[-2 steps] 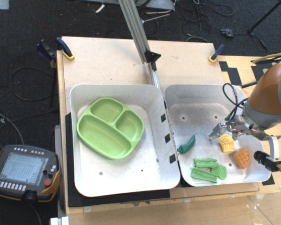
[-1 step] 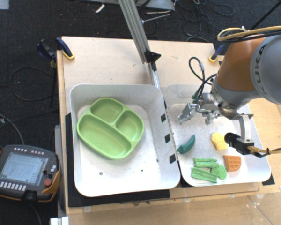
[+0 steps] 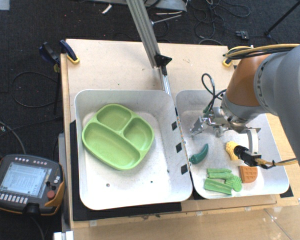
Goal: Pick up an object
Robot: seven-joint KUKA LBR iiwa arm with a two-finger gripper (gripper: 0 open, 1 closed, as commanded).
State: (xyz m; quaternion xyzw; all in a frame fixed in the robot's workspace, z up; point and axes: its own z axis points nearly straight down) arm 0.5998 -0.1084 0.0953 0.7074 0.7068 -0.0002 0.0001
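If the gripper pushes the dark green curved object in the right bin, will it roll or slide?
The dark green curved object looks smooth and rounded, so it may slip on the right bin. Its bend probably makes it pivot rather than roll straight. It seems small, so likely light.

A pale wooden bench [image 3: 115, 64] bears two white bins [image 3: 125, 184] side by side.
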